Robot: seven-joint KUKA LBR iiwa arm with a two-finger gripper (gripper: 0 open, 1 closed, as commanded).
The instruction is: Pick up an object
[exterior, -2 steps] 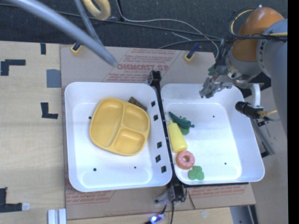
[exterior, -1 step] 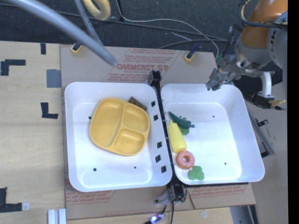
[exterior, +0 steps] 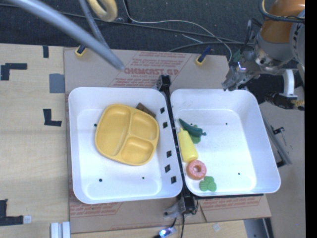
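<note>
— While the gripper [exterior: 237, 76] hangs past the far rim of the right bin [exterior: 257, 133], how much open floor is there inside?

— Plenty. That bin's things all crowd its left wall; the middle and right side are bare white. I cannot tell whether the gripper is clenched or released, and nothing shows in it.

— What lies there?

— A yellow cylinder [exterior: 187, 145] runs along the left wall, a dark green toy [exterior: 192, 130] touches its far end, a pink ring [exterior: 196, 169] sits just beside its near end, and a small light green piece [exterior: 208, 184] lies close to the near rim.

— And the left bin [exterior: 81, 143]?

— A yellow divided plate [exterior: 127, 133] fills its middle, tilted, with a small brown thing [exterior: 144, 108] peeking from under its far edge. Room is left along the near wall.

— The surroundings?

— Both bins rest on a cardboard sheet [exterior: 148, 68] on the pale wooden surface [exterior: 29, 148]; cables [exterior: 198, 33] cross the dark area behind.
</note>
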